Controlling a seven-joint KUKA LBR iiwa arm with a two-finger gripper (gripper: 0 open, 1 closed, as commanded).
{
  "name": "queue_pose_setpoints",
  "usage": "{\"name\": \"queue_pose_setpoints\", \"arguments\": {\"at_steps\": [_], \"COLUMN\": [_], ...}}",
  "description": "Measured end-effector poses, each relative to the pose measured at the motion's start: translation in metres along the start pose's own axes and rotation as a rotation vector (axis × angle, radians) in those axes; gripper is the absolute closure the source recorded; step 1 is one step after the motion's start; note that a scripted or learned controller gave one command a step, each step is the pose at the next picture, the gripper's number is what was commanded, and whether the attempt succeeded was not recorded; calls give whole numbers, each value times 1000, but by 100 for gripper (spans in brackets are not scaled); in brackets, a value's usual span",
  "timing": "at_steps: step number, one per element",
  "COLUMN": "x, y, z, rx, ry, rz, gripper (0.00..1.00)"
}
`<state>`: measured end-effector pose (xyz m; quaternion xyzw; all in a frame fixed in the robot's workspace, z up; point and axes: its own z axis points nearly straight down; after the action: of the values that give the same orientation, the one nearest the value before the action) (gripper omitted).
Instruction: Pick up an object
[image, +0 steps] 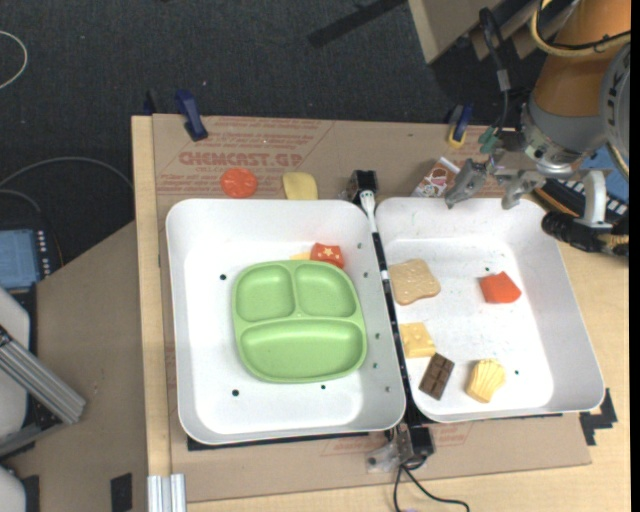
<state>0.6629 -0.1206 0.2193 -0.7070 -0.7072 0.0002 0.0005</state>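
gripper (490, 186) spread — over right bin's (560, 250) rim

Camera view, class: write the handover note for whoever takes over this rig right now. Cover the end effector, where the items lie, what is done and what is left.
End effector: open, holding nothing, above the far edge of the right bin.
Right bin holds a toast slice, an orange-red block, a yellow cracker, a chocolate piece and a yellow ridged piece.
Left bin holds a green divided plate, with a small red item at its far edge.
Done: nothing picked yet.
Left: descend on one object, close, lift. The orange-red block looks nearest.
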Motion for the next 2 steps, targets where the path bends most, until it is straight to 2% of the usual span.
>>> {"name": "queue_pose_setpoints", "arguments": {"at_steps": [1,2], "x": [-76,-69], "y": [-37,-72], "z": [143,135], "rx": [12,4], "ry": [0,1], "rz": [8,1], "gripper": [0,0]}}
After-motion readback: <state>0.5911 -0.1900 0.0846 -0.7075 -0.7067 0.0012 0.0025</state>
